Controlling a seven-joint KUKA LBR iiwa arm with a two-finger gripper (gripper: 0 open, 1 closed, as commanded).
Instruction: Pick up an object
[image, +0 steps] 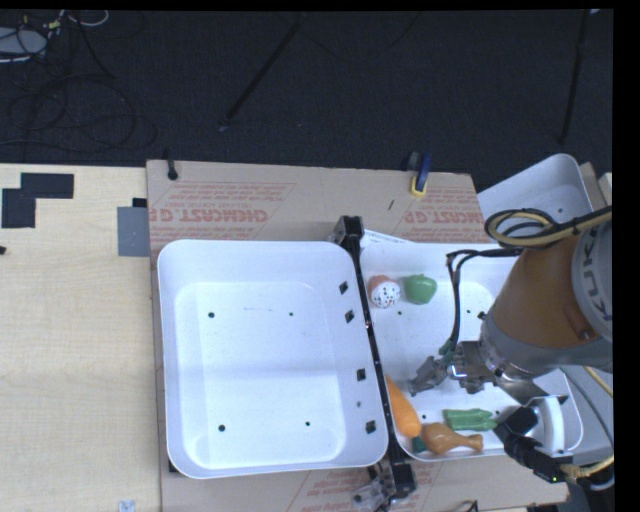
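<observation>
The right bin (470, 268) holds several small objects. A white ball with dots and an orange patch (384, 291) lies beside a green rounded piece (421, 289) near the far left corner. An orange carrot-like piece (402, 408) rests along the left wall near the front. Beside it lie a green pod (468, 419) and a tan drumstick-shaped piece (450, 438). My gripper (432, 373) hangs over the bin's middle, just right of and above the carrot piece, with the arm's orange band (535, 295) behind it. I see nothing held in it.
The left bin (170, 300) sits beside the right one, with a black divider (362, 340) between them. Both rest on a cardboard sheet (300, 200). A blue-and-yellow clamp (420, 175) stands at the cardboard's far edge. Cables (455, 290) loop off the wrist.
</observation>
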